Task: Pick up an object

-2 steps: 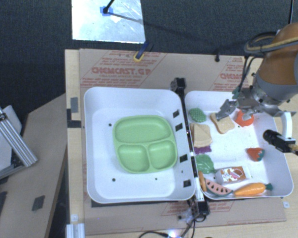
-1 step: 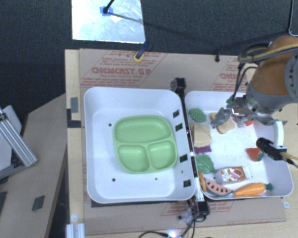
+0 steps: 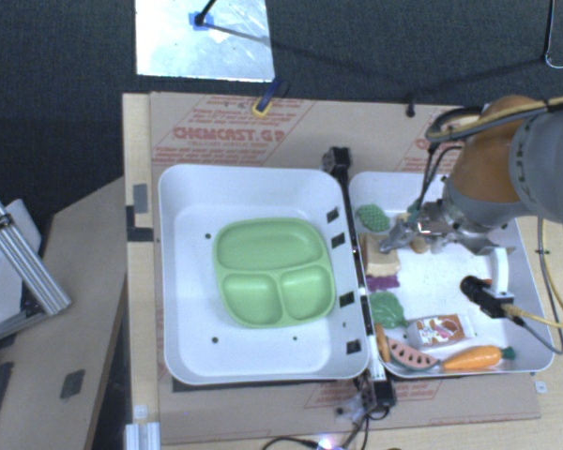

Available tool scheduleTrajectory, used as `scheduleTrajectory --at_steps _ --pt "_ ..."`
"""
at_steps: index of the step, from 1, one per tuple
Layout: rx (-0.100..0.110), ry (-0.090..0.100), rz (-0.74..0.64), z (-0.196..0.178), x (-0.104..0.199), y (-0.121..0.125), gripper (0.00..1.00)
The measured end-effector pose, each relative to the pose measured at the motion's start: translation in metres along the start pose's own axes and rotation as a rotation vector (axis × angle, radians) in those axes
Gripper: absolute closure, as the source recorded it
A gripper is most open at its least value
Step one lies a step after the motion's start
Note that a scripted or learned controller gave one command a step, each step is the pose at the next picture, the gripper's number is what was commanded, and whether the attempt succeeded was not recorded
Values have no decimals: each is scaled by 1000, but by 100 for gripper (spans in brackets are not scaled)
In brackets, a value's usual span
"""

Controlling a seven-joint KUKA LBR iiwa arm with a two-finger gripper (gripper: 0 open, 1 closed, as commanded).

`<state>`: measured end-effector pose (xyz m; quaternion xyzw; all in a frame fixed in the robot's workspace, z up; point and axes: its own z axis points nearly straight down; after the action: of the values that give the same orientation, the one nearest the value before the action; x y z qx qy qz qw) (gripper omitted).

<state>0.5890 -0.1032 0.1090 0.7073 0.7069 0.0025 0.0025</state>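
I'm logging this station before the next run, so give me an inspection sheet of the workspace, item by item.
Surface: bench with cardboard sheet under two white bins; left bin, right bin.
Job's things: in the right bin, carrot, watermelon slice, small packet, green leafy piece, bread slice, green round piece.
Clutter: green divided plate in the left bin.
Gripper: gripper low over the right bin's upper part, near the bread slice; holding nothing that can be seen.
Cables: yellow cable over the right bin's right side.
Surroundings: shiny sheet on dark floor; metal frame at left.
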Motion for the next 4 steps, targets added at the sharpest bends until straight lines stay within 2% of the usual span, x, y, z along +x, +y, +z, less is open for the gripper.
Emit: scheduleTrajectory --at_steps 1,2,3,4 --pt "0 0 -1 20 0 3 0" --pt "-8 0 -1 8 1 6 100" --pt "1 -1 -4 -54 -4 13 100" --pt "-1 -2 -5 -116 -10 20 100"
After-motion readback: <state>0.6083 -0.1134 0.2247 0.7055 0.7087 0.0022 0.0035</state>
